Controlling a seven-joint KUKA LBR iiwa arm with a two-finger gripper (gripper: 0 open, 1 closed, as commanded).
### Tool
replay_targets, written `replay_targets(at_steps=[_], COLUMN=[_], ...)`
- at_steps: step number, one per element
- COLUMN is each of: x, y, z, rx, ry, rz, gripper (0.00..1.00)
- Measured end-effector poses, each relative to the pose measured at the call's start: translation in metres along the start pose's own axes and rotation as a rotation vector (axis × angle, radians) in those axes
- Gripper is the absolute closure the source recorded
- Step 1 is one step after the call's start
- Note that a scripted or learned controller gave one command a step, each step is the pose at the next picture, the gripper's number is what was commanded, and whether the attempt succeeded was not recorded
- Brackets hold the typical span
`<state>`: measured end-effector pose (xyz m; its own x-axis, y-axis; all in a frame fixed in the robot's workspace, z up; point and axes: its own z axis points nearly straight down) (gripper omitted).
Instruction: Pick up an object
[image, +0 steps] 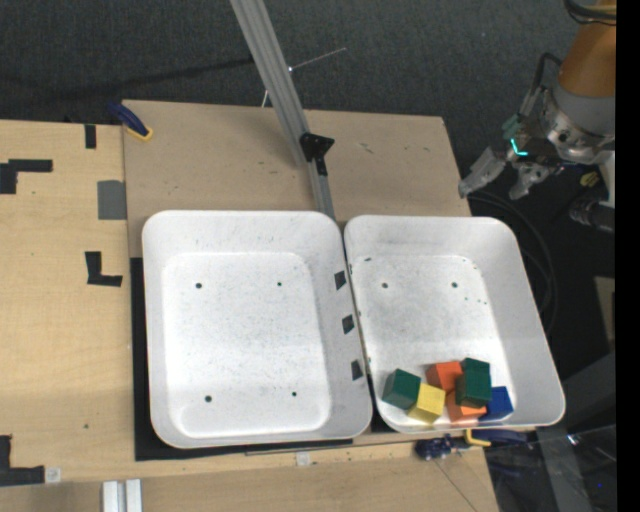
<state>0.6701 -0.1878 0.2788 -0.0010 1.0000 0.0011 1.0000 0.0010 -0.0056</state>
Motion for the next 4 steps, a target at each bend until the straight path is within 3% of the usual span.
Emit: replay_targets(at_steps=[1,2,4], x=[0.0,0.004,0.007], y=[0.001,-0.01,0.007], z=[-0.004,0.051,0.167], rx=[-0.004,0.001,0.001], ry=[-0.003,-0.002,-0.003], rz=[-0.001,-0.001,-0.002], gripper=[0.0,0.0,0.0])
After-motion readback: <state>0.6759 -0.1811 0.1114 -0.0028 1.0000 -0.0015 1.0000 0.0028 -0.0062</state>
